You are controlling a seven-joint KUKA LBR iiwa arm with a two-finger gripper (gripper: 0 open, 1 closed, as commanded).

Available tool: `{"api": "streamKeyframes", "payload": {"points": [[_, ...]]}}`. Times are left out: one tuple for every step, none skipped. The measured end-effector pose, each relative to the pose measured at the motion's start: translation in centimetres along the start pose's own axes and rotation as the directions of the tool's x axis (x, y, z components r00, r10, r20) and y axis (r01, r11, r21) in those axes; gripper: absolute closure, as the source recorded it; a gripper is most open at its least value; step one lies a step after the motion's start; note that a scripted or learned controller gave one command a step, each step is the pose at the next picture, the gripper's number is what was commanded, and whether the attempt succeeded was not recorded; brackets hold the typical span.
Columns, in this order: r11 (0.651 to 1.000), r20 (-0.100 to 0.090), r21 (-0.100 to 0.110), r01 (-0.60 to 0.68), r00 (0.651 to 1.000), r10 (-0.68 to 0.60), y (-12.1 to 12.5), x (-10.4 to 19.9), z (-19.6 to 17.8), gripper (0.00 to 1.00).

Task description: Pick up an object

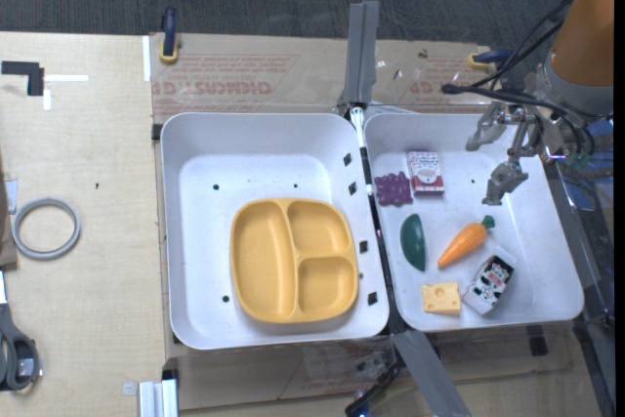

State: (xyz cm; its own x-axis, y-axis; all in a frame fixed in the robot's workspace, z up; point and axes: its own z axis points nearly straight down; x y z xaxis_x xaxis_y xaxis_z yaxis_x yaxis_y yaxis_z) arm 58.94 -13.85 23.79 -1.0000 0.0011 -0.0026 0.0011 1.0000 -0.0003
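The right bin (547,308) holds several toy foods: a purple grape bunch (394,188), a red and white carton (426,173), a dark green vegetable (414,241), an orange carrot (463,244), a yellow cheese wedge (441,298) and a black-and-white milk carton (489,285). My gripper (494,159) hangs over the bin's upper right part, above and to the right of the carrot. It is open, with nothing between its fingers. The carton lies to its left.
The left bin (195,161) holds a yellow divided plate (293,259). A grey bar (360,54) runs back from the wall between the bins. On the bench at left lie a tape ring (44,228) and scissors (15,361). Cables (532,44) trail by the arm.
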Motion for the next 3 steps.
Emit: {"api": "streamKeyframes", "payload": {"points": [[0.979,0.012,0.000,-0.206,0.978,0.206,1.2,-3.4,13.9,0.00],[0.979,0.024,0.001,-0.202,0.979,0.202,1.3,-3.7,12.6,1.00],[0.979,0.023,0.001,-0.203,0.979,0.203,1.3,-3.7,12.6,0.00]]}}
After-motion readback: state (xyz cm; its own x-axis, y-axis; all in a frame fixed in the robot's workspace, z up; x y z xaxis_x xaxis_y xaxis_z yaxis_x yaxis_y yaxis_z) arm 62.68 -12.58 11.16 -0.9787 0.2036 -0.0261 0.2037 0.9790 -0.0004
